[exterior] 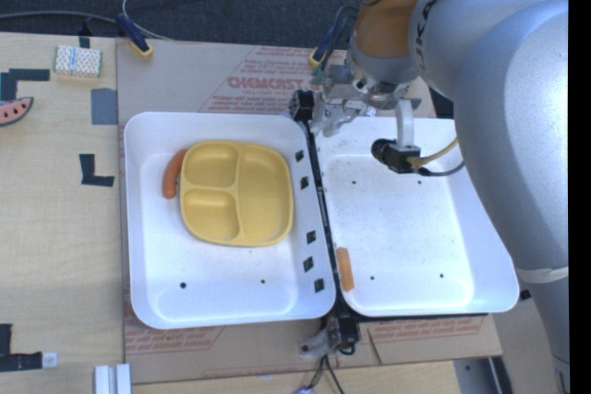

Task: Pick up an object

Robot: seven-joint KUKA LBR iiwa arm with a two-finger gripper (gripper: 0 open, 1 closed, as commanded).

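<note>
I have the arm (480,60) reaching in from the right, its orange band above the wrist sitting over the far edge of the two bins. The end effector (328,111) hangs at the far end of the divide between them, just above the rims. From this slant I cannot tell how it is set, and I see nothing in its grasp. A small black fitting (395,154) with a cable hangs off the wrist over the far part of the right bin (462,226).

In the left bin (157,291) I see a yellow divided plate (236,193) lying flat, toward the far half. An orange sausage-shaped piece (171,175) lies touching the plate's left side. In the right bin a small orange carrot-like piece (344,268) lies against the left wall, near the near corner, well apart from the end effector.

Outside the bins, on the bench (55,226) to the far left, I see a small chequered block (78,61) and a watermelon-slice toy (17,111) at the left edge. Cardboard (212,74) lies under the bins.
</note>
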